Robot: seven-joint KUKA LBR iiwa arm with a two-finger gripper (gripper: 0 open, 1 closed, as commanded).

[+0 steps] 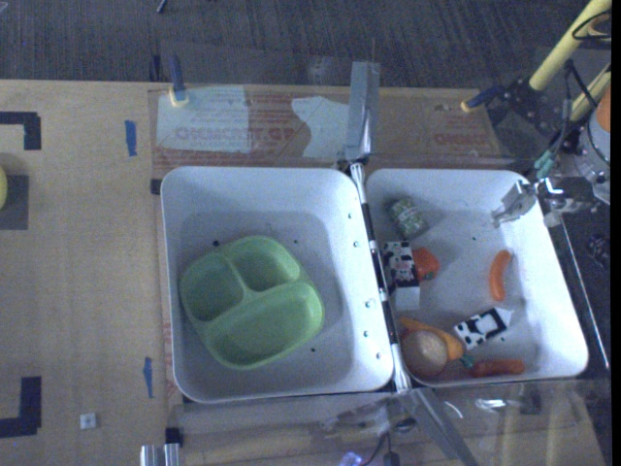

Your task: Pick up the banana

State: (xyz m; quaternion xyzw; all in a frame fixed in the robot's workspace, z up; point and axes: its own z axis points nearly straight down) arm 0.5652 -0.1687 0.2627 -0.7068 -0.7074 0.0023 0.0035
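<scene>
The grey two-finger tool [512, 204] hangs at the far right rim of the right-hand shallow white bin [568, 343]; whether it is open or closed cannot be told. What looks like the yellow-orange toy banana [430, 331] lies well apart from the tool, diagonally across that bin, ungrasped. The pick appears not yet begun.

Faint reddish lettering on clear sheet [221, 124] behind left bin [175, 260]; too blurred to read.
</scene>
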